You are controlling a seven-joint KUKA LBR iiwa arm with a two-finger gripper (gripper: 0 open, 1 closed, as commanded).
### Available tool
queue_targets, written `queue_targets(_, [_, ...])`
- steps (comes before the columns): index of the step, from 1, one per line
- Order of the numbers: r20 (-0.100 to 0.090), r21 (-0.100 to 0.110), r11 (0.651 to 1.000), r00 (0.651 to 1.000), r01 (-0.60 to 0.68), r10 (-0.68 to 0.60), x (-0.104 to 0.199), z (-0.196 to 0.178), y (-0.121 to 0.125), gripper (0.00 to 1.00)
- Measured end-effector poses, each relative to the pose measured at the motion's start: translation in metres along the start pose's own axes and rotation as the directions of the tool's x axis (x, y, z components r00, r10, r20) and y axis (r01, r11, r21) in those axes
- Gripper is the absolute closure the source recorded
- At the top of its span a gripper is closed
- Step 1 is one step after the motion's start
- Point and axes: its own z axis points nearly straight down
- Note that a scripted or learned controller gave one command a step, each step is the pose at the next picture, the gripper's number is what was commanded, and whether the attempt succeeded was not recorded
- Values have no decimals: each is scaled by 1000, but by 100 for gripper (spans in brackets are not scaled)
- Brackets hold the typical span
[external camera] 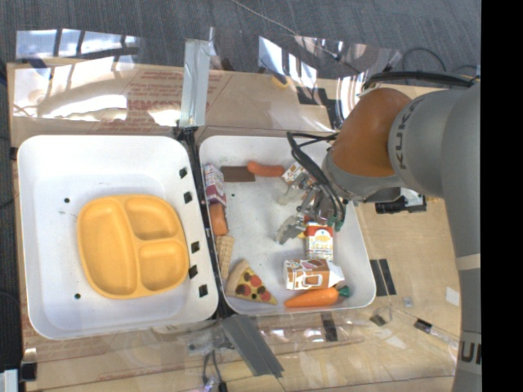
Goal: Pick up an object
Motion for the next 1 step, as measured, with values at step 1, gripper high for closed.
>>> queue_targets(1, [9, 0, 1000, 1000, 7, -7, -3, -15, 1, 100])
